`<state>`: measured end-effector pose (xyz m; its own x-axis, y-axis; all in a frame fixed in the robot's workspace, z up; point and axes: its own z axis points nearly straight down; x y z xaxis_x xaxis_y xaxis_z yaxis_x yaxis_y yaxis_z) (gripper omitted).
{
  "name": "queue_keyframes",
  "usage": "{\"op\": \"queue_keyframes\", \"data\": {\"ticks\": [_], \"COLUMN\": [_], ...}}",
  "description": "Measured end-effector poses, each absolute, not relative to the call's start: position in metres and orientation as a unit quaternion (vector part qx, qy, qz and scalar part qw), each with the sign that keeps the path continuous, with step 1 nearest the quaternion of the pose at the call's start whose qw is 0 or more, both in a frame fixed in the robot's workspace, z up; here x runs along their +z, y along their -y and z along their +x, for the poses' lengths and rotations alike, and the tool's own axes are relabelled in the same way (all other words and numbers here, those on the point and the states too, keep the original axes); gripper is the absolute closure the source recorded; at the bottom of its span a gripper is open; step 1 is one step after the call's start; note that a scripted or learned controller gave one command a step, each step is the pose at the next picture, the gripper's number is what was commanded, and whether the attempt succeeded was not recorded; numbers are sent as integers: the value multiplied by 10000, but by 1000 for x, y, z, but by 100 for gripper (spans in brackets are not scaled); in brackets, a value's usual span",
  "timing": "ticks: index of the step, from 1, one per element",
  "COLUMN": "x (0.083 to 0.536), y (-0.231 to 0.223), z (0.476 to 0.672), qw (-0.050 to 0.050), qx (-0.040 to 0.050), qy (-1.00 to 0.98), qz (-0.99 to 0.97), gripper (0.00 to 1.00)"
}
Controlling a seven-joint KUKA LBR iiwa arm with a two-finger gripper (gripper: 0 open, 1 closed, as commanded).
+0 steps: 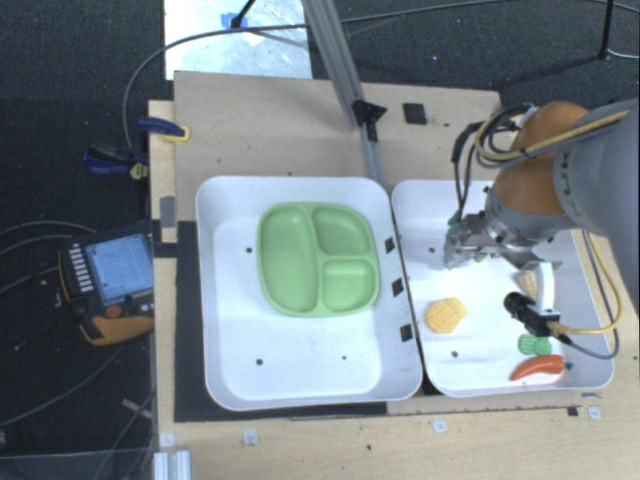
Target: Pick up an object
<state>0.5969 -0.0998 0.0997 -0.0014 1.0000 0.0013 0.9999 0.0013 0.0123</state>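
Two white bins sit side by side; my gripper (462,250) hangs low in the right bin (420,203), and I cannot tell its state. Candidate objects lie nearer: a yellow piece (446,315), a green piece (534,345), a red one (538,369). I'd centre over the yellow piece before descending. A green divided plate (318,258) fills the left bin (225,368); cables trail across the dark floor (60,88).

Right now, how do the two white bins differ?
The left bin holds one thing, a green divided plate; the right bin holds several small things, among them a yellow piece and a red piece. The arm reaches over the right bin, not the left. Both are shallow, white and rounded at the corners.
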Motion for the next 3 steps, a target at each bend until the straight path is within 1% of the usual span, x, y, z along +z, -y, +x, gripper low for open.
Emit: {"op": "queue_keyframes", "data": {"ticks": [1, 2, 3], "x": [145, 189, 255], "y": [105, 110, 110], "z": [599, 602, 604], "qw": [26, 27, 39], "qx": [18, 20, 28], "qy": [-7083, -7083, -7089], "qz": [7059, 7059, 7053], "gripper": [100, 100, 100]}}
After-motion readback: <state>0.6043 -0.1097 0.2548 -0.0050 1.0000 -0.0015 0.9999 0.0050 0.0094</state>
